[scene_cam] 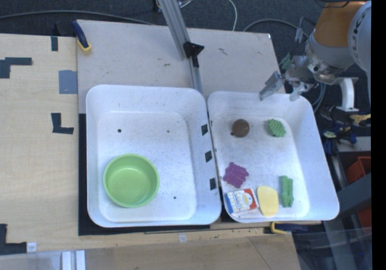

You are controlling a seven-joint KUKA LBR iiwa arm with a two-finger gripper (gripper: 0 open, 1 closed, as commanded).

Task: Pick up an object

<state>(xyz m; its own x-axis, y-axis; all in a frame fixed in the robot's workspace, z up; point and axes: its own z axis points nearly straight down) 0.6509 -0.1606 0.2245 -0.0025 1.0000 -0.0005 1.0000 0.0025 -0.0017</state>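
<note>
My gripper [282,89] hangs over the far right rim of the right bin [313,142], its two grey fingers spread apart with nothing between them. Inside that bin lie a brown ball [240,128], a green knobbly piece [276,128], a purple flower-shaped piece [235,174], a small white packet with red print [240,201], a yellow oval [268,200] and a green stick-like block [286,191]. The ball and the green knobbly piece are closest to the gripper, a little nearer the camera than it.
The left bin [96,142] holds a light green bowl [131,180] in its near left corner. A slanted metal pole [175,15] rises behind the divide between the bins. Cables run across the dark floor behind the bench.
</note>
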